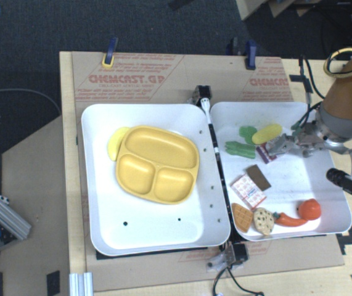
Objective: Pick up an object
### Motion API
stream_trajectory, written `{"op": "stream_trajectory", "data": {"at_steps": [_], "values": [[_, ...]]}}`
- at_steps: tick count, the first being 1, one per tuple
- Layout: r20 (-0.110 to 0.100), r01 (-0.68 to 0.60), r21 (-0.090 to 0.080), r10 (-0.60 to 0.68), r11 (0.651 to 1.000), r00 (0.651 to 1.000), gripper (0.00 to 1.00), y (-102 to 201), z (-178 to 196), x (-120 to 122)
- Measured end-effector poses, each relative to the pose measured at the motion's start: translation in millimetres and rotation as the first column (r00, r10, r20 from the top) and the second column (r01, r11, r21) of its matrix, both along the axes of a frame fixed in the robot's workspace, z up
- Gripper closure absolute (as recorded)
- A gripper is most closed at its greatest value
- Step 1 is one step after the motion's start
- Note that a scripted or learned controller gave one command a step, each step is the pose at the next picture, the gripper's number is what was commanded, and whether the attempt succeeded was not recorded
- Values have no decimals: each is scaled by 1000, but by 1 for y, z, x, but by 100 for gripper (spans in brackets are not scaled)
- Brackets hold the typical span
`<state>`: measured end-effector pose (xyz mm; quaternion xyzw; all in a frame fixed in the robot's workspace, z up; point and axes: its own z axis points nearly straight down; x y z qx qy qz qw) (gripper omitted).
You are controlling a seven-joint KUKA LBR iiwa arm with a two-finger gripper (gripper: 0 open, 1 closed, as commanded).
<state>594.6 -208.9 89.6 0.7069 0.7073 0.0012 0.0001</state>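
Claw (pixel 273 148): low in the right bin (pixel 323 184), near its upper middle, reaching in from the right; I cannot tell how its fingers stand.
Nearest things: a yellow piece (pixel 267 133) just above-left of the claw tip, green pieces (pixel 243 140) further left, a small dark item (pixel 264 155) right at the tip, touching or not I cannot tell.
Brown card (pixel 259 177): one, below the claw, apart from it.
Patterned packet (pixel 248 192): one, beside the card.
Cookies (pixel 253 219): two, at the near-left corner.
Orange-red toy (pixel 300 214): one, along the near edge.
Left bin (pixel 102 165): one yellow tray (pixel 157 163) with three compartments, a yellow piece (pixel 116 143) tucked at its left edge.
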Motion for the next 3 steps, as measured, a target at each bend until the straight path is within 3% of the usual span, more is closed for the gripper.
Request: {"op": "stream_trajectory", "data": {"at_steps": [1, 3], "values": [[9, 0, 0, 0, 1000, 1000, 100, 1, 13, 3], [8, -1, -5, 1, 1000, 1000, 100, 1, 125, 0]]}}
